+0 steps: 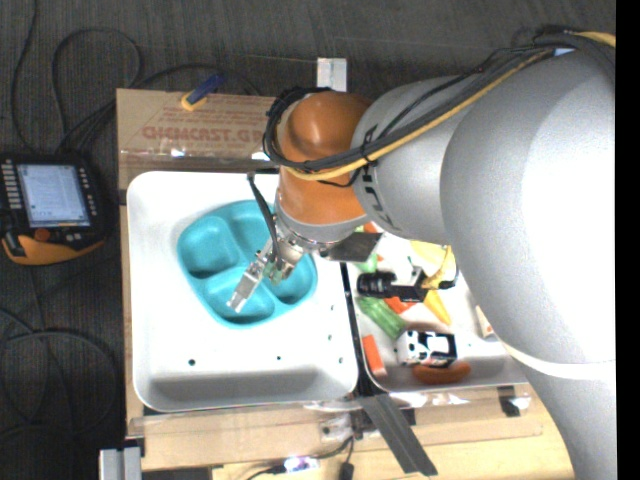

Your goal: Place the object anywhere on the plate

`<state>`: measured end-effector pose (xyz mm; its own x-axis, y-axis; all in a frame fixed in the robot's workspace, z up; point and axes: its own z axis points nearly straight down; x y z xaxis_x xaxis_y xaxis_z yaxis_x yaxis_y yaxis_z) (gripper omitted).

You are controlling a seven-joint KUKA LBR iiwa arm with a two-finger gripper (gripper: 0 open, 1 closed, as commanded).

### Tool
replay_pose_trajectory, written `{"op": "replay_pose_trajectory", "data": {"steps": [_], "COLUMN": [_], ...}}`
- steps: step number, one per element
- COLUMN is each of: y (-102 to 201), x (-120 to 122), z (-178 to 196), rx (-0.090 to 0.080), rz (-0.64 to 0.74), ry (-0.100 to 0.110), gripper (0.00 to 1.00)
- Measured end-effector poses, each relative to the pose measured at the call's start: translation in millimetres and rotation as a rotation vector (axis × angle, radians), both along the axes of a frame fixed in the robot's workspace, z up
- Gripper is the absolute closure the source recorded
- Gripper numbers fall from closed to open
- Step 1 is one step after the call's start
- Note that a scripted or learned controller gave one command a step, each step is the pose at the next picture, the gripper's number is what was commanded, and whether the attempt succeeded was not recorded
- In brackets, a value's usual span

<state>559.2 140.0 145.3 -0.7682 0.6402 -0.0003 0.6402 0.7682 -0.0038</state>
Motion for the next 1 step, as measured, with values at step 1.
{"op": "replay_pose_trajectory", "data": {"steps": [1], "y": [87.8], "x": [53.3], "z": [-49.2], "rx": [0.007], "rz": [-0.269], "ry": [-0.025], "gripper": [0.00]}}
